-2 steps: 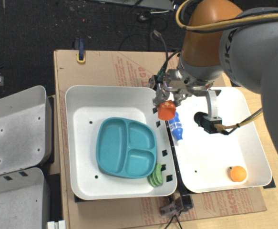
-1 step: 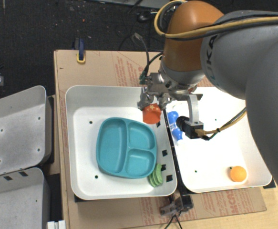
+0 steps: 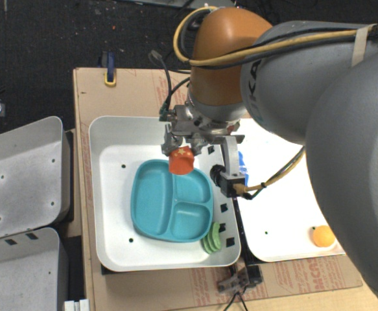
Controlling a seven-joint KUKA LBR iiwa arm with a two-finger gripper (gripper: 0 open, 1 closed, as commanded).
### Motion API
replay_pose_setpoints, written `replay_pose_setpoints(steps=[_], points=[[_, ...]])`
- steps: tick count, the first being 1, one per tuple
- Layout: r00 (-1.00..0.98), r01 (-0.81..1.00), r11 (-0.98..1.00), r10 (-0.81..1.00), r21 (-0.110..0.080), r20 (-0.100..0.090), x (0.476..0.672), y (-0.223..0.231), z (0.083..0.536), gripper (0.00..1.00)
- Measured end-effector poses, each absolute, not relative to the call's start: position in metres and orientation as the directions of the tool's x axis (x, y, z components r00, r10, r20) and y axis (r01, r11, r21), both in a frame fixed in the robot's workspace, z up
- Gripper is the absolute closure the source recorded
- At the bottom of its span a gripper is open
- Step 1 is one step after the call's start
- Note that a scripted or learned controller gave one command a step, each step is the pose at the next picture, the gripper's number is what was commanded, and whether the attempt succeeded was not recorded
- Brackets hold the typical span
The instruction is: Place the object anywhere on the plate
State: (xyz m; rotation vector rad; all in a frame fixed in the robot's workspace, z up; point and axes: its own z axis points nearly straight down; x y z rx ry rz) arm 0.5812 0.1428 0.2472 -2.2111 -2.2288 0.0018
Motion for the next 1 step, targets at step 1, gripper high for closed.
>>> replay_pose_setpoints(steps=[1], points=[[-0.003, 1.000, 0.003, 1.000, -0.002, 0.000, 0.5819, 0.1396, 0.2475, 0.00]])
